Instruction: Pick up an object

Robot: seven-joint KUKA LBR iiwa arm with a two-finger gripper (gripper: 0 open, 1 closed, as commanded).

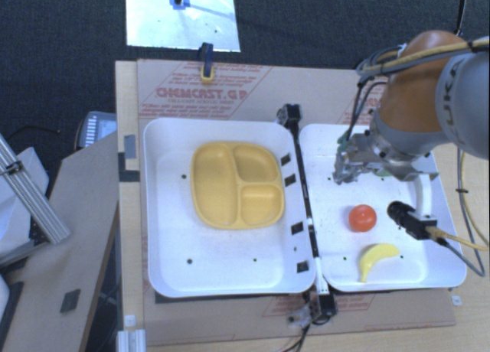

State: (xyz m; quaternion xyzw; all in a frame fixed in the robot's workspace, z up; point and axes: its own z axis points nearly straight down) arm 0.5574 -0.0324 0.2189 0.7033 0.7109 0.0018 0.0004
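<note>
Arm (429,90) bent, hand (346,167) down

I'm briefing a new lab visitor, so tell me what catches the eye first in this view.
The yellow divided plate stands out, lying in the middle of the left bin. In the right bin, a red-orange ball sits just above a yellow banana near the front edge. The grey arm with its orange band leans in from the right, its tool hanging over the right bin's upper left part, apart from both the ball and the banana.

arm (436,90) cut off at right edge, right bin's (321,190) far corner hidden behind it
</note>
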